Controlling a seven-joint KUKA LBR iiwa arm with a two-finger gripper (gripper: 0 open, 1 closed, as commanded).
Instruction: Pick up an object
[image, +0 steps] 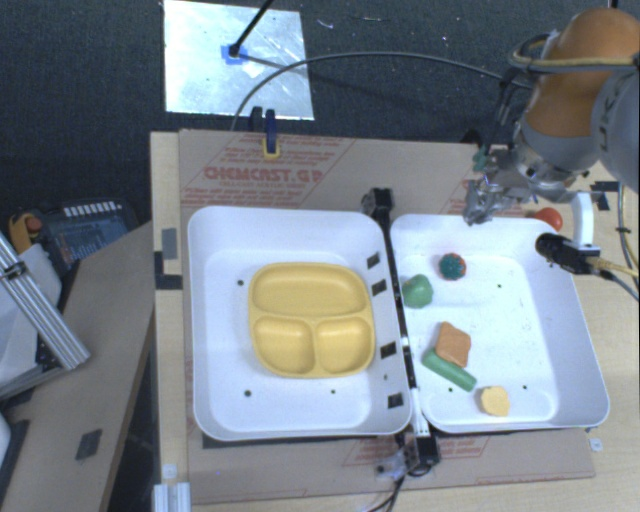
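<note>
The right bin (560, 330) holds several small things. A teal ball with red patches (452, 266) lies near its far left. A green rounded piece (417, 291) sits by the left wall. An orange block (454, 344) lies mid-bin, and a green cylinder (448, 370) lies just in front of it. Toward the front edge sits a yellow piece (494, 401). A red object (547, 216) shows at the far rim, partly hidden by the arm. My gripper (483, 207) hangs over the far rim of the right bin, behind and right of the teal ball, touching none of them.
The left bin (215, 300) holds a yellow tray with three compartments (308, 318). A black divider (390, 300) runs between the bins. The arm's grey and orange body (580, 70) stands above the right bin's far right corner.
</note>
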